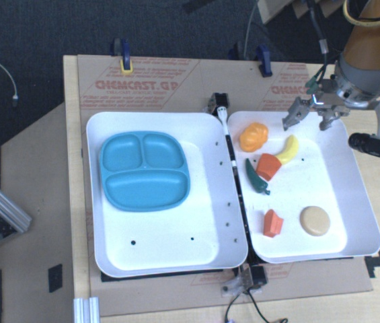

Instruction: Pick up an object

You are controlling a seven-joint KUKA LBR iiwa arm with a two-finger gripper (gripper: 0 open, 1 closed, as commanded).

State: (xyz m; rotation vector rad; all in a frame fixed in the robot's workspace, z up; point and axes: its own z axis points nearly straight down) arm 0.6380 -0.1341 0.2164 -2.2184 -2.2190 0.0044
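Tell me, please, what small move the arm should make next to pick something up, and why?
Probably lower the claw toward the yellow banana. The claw hangs open with nothing between its fingers above the far end of the right bin, and the banana is the toy lying nearest below it.

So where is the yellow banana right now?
The yellow banana lies in the right bin, near its top edge, right beside the red block and just right of the orange pepper.
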